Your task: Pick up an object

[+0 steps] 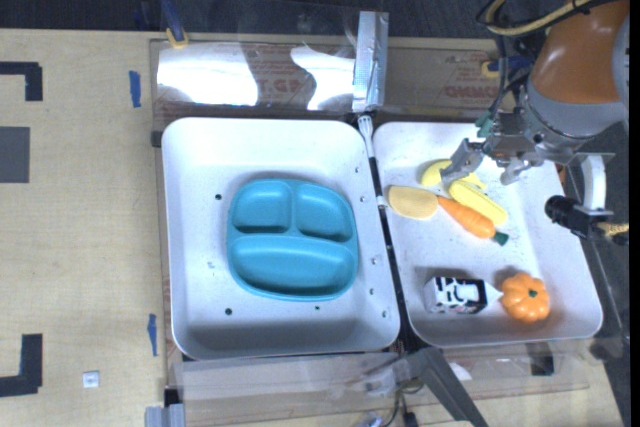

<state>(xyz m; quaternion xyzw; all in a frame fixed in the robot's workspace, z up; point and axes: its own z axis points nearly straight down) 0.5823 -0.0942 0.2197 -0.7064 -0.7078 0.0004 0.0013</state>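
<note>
On my screen, item by item: left bin (pixel 190 215), holding one blue divided tray (pixel 294 237) lying flat near its middle. Right bin (pixel 575 315), holding the loose objects: a yellow banana (pixel 478 199) toward the far side; a pale yellow rounded piece (pixel 412 203) by the bin's left wall; an orange carrot (pixel 470 217) lying slantwise, touching the banana and just beside the pale piece; a small black-and-white object (pixel 458 294) at the near side, too blurred for me to name; a small orange pumpkin (pixel 526 297) just beside it. Arm: reaching in from the right, orange band high at the top corner. Gripper (pixel 494 160): I see it over the far part of the right bin, directly above the banana's end, fingers spread apart with nothing held between them. Bench (pixel 80 245): pale wood surface with black and blue tape marks.
</note>
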